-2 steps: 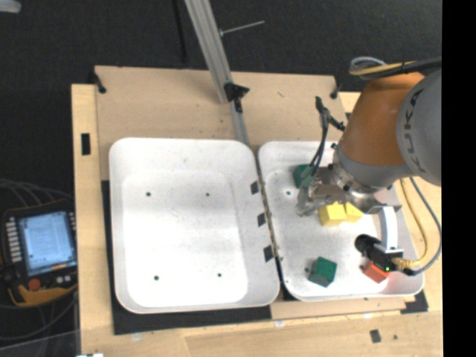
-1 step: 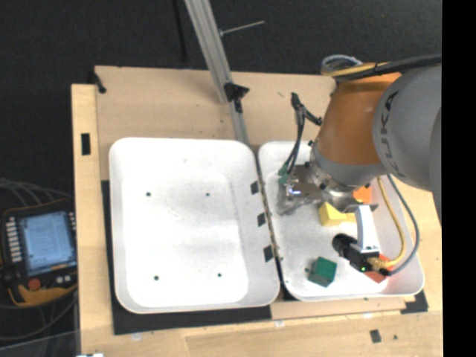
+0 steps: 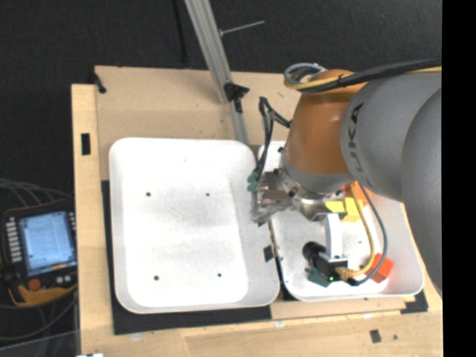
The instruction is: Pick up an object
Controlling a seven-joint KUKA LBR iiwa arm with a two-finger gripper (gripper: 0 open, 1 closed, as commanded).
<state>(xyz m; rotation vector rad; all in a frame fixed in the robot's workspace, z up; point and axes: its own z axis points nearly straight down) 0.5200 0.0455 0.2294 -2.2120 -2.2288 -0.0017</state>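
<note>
1. Presently, gripper: hangs below the orange-banded wrist of the arm. It sits over the inner edge of the right bin, close to the wall shared with the neighbouring bin. How far it stands open cannot be told, and nothing can be made out in its hold.
2. Orange-red piece: the likeliest candidate for the pick. It lies on the right bin's floor, to the view-right of the gripper and toward the near edge, well apart from it, close to that bin's near-right corner. It is small and partly crossed by cable, so its long axis cannot be told.
3. Yellow piece: to the right of the gripper, tucked under the wrist. Whether it is a loose item or a robot fitting cannot be told.
4. Left bin: to the left of the gripper. Its floor is white with a few dark specks.
5. Governing relation, as a judgement: the candidate lies on the other side of the wrist from the gripper. The coming move therefore calls for a shift rightward and toward the near edge before any descent, not a crossing into the left bin.
</note>
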